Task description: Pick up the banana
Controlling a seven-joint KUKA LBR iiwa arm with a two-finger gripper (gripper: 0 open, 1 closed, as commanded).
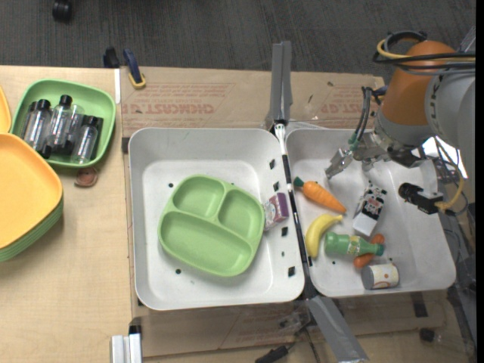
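Observation:
The yellow banana (320, 231) lies in the right bin (423, 274) against its left wall, curved, with one end touching a green bottle (349, 244). My gripper (349, 159) hangs over the far part of that bin, beyond an orange carrot (321, 194) and well apart from the banana. Its fingers look spread, with nothing between them. The grey arm with the orange band (408, 89) comes in from the upper right.
A black-and-white carton (368, 206) stands right of the banana, and a small can (380, 275) lies near the front. In the left bin (140, 203) are a green divided plate (212, 224) and a purple packet (277, 207). A green tray of bottles (64, 123) and yellow plates (23, 203) sit at left.

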